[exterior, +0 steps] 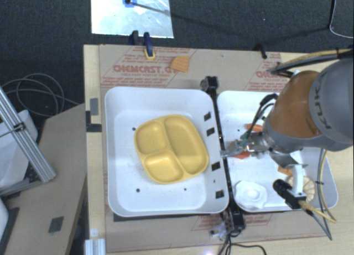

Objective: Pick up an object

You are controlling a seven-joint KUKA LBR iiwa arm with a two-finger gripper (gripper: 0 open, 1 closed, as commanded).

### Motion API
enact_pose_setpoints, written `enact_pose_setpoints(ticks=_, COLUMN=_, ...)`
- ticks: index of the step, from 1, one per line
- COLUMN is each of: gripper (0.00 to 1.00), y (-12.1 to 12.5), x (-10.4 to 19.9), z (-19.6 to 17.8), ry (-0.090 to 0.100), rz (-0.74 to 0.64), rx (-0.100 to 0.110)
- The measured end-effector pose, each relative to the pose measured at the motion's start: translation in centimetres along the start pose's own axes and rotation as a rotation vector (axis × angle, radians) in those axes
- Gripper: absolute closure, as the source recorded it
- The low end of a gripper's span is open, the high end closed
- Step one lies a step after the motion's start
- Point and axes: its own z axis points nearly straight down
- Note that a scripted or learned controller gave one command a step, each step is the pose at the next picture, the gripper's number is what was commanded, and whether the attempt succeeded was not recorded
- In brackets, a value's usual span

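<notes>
Two white bins side by side on the bench point(232, 64), which is covered with printed cardboard. Left bin point(119, 138): one yellow divided plate point(170, 149), three compartments, lying flat and a bit skewed, about mid-bin.

Right bin point(237, 103): the arm point(310, 110) comes in from the right and covers most of it. Tool point(239, 149) is low over the bin's left side, close to the wall shared with the left bin. Spread or pressed together: cannot tell, the wrist hides it. A small red-orange piece point(239, 156) sits right at the tool's tip, partly covered (touching or gripped, cannot tell). A white round item point(251, 194) is in the near left corner of the same bin, apart from the tool.

Black clips point(211, 131) line the seam between the bins, just beside the tool. A tan block point(180, 63) and a blue and yellow clamp point(148, 46) are on the bench behind the bins, well apart from the tool. A shiny sheet point(133, 5) lies on the dark floor beyond.
</notes>
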Motion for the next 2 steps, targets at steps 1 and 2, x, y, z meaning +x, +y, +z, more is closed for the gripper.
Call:
enact_pose_setpoints(ticks=1, gripper=0.00, y=-0.09, x=-1.04, z=0.38, ry=-0.004, rz=0.002, rx=-0.003)
enact_pose_setpoints(ticks=2, gripper=0.00, y=-0.02, x=-1.19, z=0.51, ry=0.000, rz=0.005, rx=-0.001)
